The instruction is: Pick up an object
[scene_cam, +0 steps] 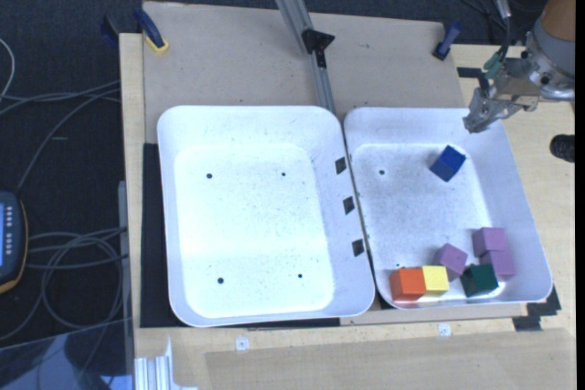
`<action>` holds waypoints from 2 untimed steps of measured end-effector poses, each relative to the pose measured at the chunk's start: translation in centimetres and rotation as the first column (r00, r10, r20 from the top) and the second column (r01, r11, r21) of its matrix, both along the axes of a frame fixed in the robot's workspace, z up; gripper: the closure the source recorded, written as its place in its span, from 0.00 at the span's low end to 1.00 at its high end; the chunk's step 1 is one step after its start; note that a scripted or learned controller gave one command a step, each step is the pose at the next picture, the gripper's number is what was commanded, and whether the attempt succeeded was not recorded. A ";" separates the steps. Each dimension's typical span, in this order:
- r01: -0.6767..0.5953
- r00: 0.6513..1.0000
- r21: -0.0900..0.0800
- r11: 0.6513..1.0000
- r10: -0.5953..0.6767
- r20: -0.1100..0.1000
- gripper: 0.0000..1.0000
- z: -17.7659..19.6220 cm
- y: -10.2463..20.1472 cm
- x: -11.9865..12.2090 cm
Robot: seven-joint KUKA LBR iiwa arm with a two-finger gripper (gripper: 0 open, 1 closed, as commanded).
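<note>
A blue cube (448,163) lies alone in the upper part of the right bin (395,207). Along that bin's near edge sit an orange block (409,282), a yellow block (435,279), a dark green block (478,279) and two purple blocks (452,256) (494,249). My gripper (478,121) hangs over the right bin's far right corner, up and to the right of the blue cube, apart from it. Nothing shows between its fingertips.
The left bin (251,215) stands beside the right one, with small black clips (347,204) along the shared rim. A grey metal bar (292,5) slants in from the top. Blue clamps (152,30) (447,40) hold the brown board at the back.
</note>
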State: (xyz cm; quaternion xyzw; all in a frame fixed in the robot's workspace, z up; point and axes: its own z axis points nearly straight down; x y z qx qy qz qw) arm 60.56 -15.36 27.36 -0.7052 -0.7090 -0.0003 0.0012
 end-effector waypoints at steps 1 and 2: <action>-0.001 1.000 0.000 1.000 0.001 0.000 1.00 0.3 4.8 0.3; -0.002 1.000 0.002 1.000 0.002 -0.001 1.00 -0.7 11.2 0.0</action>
